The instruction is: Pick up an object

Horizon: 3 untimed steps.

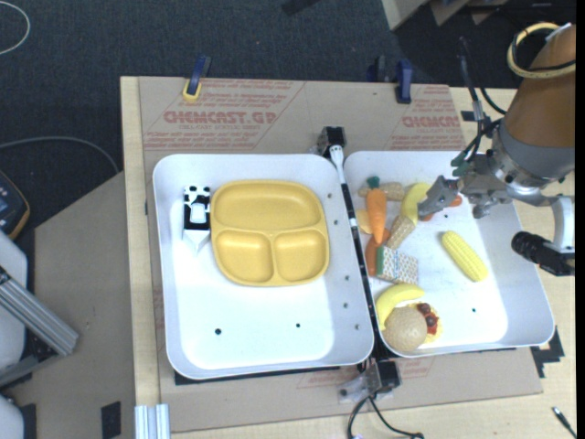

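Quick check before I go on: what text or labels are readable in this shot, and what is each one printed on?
"CHEMCAST.GP", red print on the brown board under the bins, behind the left bin; the last letters are uncertain.
The same red print repeats behind the right bin, partly cut off by the arm, with smaller blurred lines beneath.
Black-and-white tag in the left bin: a pattern, no legible words.

This is a robotics lab: a brown protective-paper-covered bench board (274,108) printed with a maker's name is held by blue and yellow clamps (195,80); two shallow white plastic bins (183,337) sit on it; cables (384,419) trail onto dark carpet (110,26).
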{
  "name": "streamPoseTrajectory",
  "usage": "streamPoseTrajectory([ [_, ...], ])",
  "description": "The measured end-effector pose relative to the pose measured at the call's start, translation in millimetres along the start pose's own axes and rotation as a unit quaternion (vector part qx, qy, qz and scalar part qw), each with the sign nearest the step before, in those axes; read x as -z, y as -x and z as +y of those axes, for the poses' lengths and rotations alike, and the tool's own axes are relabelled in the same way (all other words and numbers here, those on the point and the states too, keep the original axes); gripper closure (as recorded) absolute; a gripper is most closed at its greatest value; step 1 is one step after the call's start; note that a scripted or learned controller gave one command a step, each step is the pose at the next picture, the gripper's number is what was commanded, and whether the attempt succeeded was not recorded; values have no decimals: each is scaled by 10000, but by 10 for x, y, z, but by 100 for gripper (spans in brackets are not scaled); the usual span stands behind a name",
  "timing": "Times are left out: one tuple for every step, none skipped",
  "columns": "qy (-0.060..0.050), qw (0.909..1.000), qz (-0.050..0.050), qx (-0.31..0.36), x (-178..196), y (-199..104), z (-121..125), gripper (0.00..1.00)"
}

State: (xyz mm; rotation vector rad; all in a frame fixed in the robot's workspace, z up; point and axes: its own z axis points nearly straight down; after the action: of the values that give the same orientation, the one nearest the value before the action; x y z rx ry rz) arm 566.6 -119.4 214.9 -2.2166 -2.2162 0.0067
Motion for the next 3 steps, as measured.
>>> streamPoseTrajectory([
  [4, 10000, 0, -2, -450, -18, -64, 0],
  [-3, 10000, 1, -4, -1088, 3, -85, 0],
  [26, 10000, -5, -1, -1308, 0, -81, 0],
])
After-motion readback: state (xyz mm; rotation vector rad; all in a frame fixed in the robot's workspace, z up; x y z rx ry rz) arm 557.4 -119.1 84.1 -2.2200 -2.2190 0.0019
